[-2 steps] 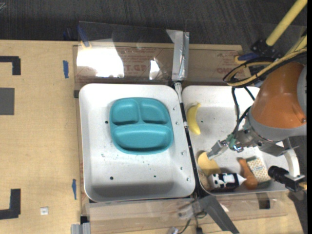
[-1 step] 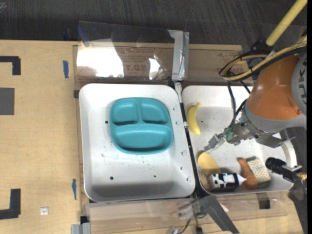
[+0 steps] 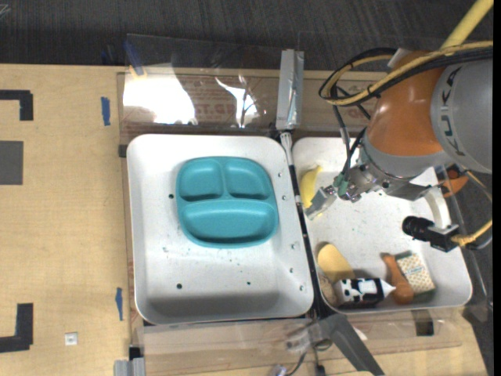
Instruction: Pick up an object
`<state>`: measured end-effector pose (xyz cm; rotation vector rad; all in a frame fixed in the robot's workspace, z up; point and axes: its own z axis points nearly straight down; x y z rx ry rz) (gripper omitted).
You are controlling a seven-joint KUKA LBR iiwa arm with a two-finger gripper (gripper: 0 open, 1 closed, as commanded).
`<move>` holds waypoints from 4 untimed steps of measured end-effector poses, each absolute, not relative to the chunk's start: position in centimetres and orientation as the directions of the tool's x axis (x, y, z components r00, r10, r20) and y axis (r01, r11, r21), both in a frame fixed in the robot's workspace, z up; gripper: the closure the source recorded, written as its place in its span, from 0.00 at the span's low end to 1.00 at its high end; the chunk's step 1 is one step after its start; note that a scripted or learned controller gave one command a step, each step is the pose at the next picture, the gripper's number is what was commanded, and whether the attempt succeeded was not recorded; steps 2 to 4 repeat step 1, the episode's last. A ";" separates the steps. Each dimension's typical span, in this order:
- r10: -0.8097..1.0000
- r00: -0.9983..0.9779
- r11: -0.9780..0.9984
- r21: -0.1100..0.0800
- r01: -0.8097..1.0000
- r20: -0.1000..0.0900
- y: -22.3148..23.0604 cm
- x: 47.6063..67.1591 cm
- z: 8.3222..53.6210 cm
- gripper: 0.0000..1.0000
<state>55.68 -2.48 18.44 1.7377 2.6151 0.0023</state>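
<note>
My gripper (image 3: 323, 200) hangs low over the left side of the right bin (image 3: 368, 233), reaching in from the right under the orange wrist band. Its tip is right beside a yellow banana-shaped piece (image 3: 310, 182) that leans against the bin's left wall; whether they touch is unclear. Nothing shows between the fingers. Along the bin's front edge lie a yellow rounded piece (image 3: 333, 261), a black-and-white toy (image 3: 362, 290) and a tan waffle-patterned block (image 3: 415, 272) on a brown-orange piece (image 3: 397, 282).
The left bin (image 3: 156, 249) holds a teal divided plate (image 3: 226, 200) in its upper middle. A metal divider (image 3: 289, 92) and clear plastic sheeting stand behind the bins. Cardboard covers the bench at left.
</note>
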 end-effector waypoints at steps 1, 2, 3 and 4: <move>0.940 -0.342 0.342 -0.001 0.940 -0.001 -7.5 49.8 18.4 0.00; 0.940 -0.342 0.342 -0.001 0.940 -0.001 -7.5 49.8 18.4 0.00; 0.940 -0.342 0.342 -0.001 0.940 -0.001 -7.5 49.8 18.4 0.00; 0.940 -0.342 0.342 -0.001 0.940 -0.001 -7.5 49.8 18.4 0.00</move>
